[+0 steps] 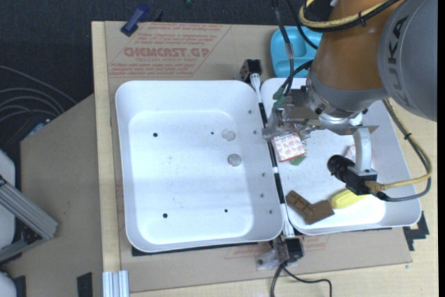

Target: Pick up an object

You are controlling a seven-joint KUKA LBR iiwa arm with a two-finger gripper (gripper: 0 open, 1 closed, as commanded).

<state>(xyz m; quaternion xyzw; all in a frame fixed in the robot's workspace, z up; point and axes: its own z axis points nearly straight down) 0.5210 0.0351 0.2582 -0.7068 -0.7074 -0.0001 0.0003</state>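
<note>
A: Nearest in the right bin (pixel 316 177)?

B: Brown L-shaped block (pixel 308 206), flat by the near wall. Yellow piece (pixel 345 199) just beside it, to the right.

A: And the target?

B: Probably the red-and-white packet (pixel 288 147), farther in, close to the rim shared with the left bin (pixel 181 163). Sits on something green (pixel 298 159) peeking out at its lower edge.

A: Gripper (pixel 290 123)?

B: Right above the packet, touching or nearly touching its far edge. Open or closed: cannot tell, hidden under the wrist. Same for whether the packet is held at all.

A: Advice for the step?

B: Centre over the packet, not over the divider; so near the wall, easy to strike the rim or push the packet against it. Come down straight, close squarely across the packet, then lift slowly and look for a gap opening above the green scrap. Thin and flat by the look of it, so likely to slip or tilt.

A: Farthest?

B: Blue plastic thing (pixel 286 52) beyond the bins, well apart. Leave alone.
</note>
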